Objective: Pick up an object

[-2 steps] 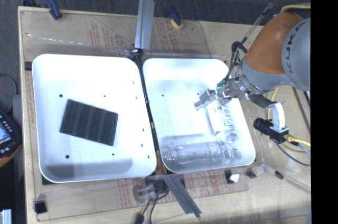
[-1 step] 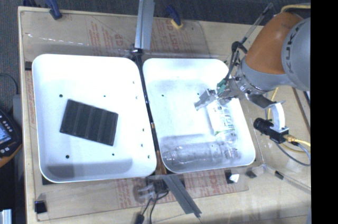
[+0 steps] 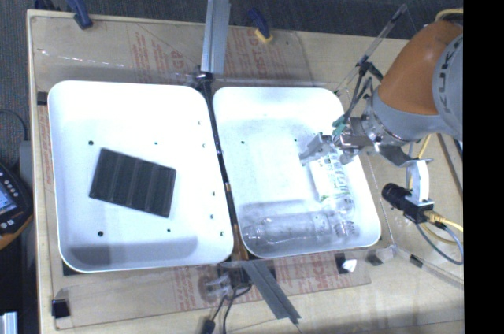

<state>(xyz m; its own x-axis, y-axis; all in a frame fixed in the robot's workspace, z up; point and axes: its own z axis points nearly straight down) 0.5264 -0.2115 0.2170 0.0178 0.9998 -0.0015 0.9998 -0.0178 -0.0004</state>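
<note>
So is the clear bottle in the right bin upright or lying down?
Lying down: the clear bottle rests lengthwise on its side along the right bin's near wall.

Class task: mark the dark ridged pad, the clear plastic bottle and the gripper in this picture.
dark ridged pad (image 3: 132,182): camera view, middle of its top face.
clear plastic bottle (image 3: 295,229): camera view, middle of its body.
gripper (image 3: 323,147): camera view, between its fingertips.

Single fixed camera view, mounted above the bench (image 3: 118,285) and looking down at a slant, far enough to take in both white bins whole. The gripper (image 3: 335,145) appears at right of centre; the right bin (image 3: 260,167) lies under and left of it, the left bin (image 3: 71,112) well beyond, further left.
</note>
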